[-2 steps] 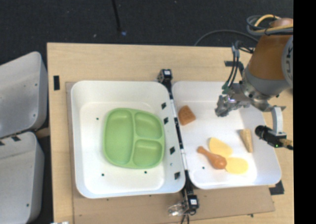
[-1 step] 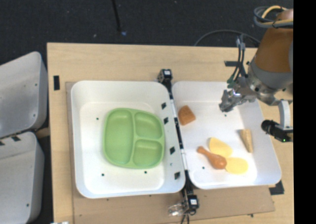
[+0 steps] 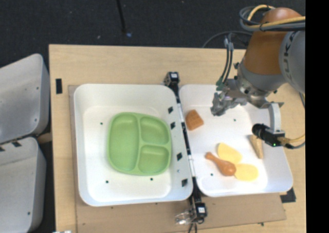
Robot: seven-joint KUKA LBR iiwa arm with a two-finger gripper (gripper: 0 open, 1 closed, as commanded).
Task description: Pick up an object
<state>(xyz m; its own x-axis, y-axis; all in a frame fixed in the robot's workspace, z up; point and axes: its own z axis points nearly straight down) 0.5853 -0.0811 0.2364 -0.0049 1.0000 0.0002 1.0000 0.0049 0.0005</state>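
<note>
**Claw low over the right bin, nothing visibly held**

Near edge of the right bin [image 3: 277,183]: a yellow piece [image 3: 247,172], a drumstick [image 3: 222,164] at its 9 o'clock, and a second yellow piece [image 3: 227,151] touching the drumstick. A tan wedge [image 3: 257,147] sits at 3 o'clock, partly hidden. An orange block [image 3: 194,120] lies by the divider. The claw [image 3: 220,106] hangs at the block's 2 o'clock; its spread is hard to make out. The left bin [image 3: 87,185] holds a green tray [image 3: 139,143].

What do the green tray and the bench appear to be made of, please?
Green tray: likely moulded plastic, a matte, even colour with rounded compartments. Bench: seemingly pale wood or laminate board with a flat, dull surface; the grain is too faint to confirm.
</note>
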